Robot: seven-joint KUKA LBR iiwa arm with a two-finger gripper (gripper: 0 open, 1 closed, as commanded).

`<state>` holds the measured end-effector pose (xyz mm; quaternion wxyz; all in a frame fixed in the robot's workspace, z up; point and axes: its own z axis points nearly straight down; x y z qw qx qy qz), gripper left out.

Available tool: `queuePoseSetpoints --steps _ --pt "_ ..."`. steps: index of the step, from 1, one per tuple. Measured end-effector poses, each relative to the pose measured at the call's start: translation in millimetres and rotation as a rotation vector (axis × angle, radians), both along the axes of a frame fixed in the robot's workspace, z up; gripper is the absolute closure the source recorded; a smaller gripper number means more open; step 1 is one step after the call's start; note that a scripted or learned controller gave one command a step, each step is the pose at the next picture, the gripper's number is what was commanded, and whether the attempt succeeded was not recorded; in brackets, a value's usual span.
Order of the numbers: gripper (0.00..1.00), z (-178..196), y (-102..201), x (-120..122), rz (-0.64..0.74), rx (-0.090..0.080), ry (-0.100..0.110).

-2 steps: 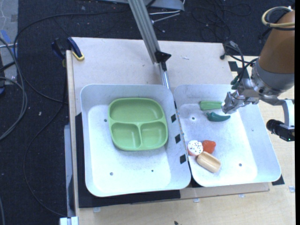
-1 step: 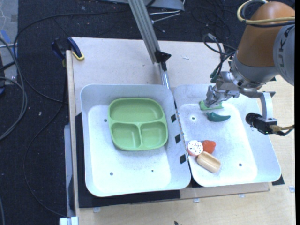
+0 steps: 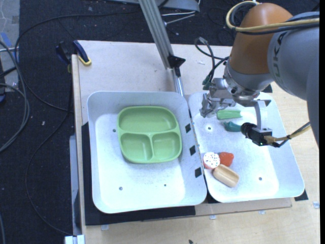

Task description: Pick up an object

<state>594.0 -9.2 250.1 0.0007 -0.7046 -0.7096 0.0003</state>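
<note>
Two shallow white bins are being borne side by side on a pale wooden bench (image 3: pixel 127 65). The left bin (image 3: pixel 104 187) is being occupied by a green divided plate (image 3: pixel 150 134) with three compartments, lying flat near the bin's middle.

The right bin (image 3: pixel 274 179) is being reached into by the grey arm (image 3: pixel 299 55), whose orange band (image 3: pixel 256 32) is being seen above the wrist. The gripper (image 3: pixel 207 108) is being held low over the far left corner of the right bin, just beside the wall shared with the left bin. Nothing is being seen between its fingers; how wide they are being held cannot be told from this view.

The objects to be picked are lying in the right bin. A light green piece (image 3: pixel 229 114) and a teal piece (image 3: pixel 232 126) are being seen just right of the gripper, close together, partly under the wrist; their exact kind cannot be told. Near the bin's front left, a white round item with red dots (image 3: pixel 211 160) is touching a red item (image 3: pixel 226 158), and a tan hot-dog-like bun (image 3: pixel 225 176) is lying just in front of both.

A black fitting with a yellow cable (image 3: pixel 258 134) is hanging from the wrist over the bin. A metal pole (image 3: pixel 158 27) is rising at a slant from between the bins.
</note>
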Motion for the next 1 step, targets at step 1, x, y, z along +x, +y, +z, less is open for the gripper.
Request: queuePoseSetpoints --steps 1 --pt "1.00 -11.6 55.1 2.5 0.001 0.001 0.000"
